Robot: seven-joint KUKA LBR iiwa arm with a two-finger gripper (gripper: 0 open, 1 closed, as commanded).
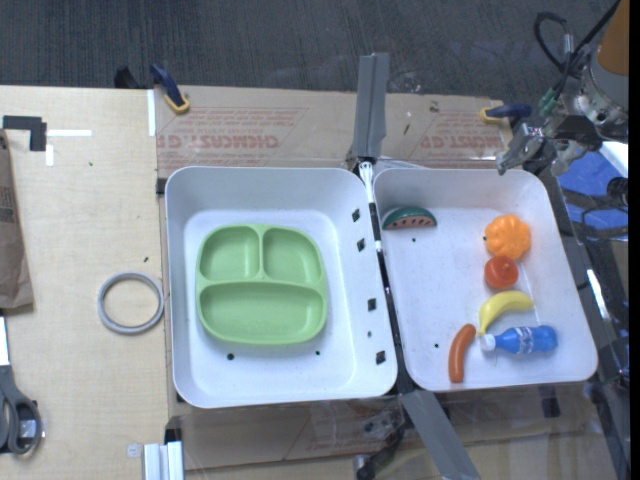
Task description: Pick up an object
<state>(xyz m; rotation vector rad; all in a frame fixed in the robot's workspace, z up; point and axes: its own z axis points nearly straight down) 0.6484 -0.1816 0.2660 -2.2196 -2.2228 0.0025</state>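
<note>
Gripper: hangs over the far right corner of the right bin, above its rim; metal parts and cables crowd it, so I cannot tell how it stands. Nothing seen in its hold.
Arm: grey, enters from the upper right, black cables looping beside it.
Right bin: white, shallow, holds all the loose objects.
Watermelon slice: toy, near the bin's far left wall, well apart from the rest.
Orange pumpkin: right side of the bin, nearest object to the gripper but apart from it.
Red tomato: just below the pumpkin, touching or almost touching it.
Banana: yellow, curved, just below the tomato.
Blue bottle: lying on its side, white cap pointing left, just beneath the banana.
Sausage: orange-red, lying near the front wall, just left of the bottle's cap.
Left bin: white, holds a green divided plate with three compartments.
Bench: grey ring left of the bins; scissors at the lower left edge.
</note>
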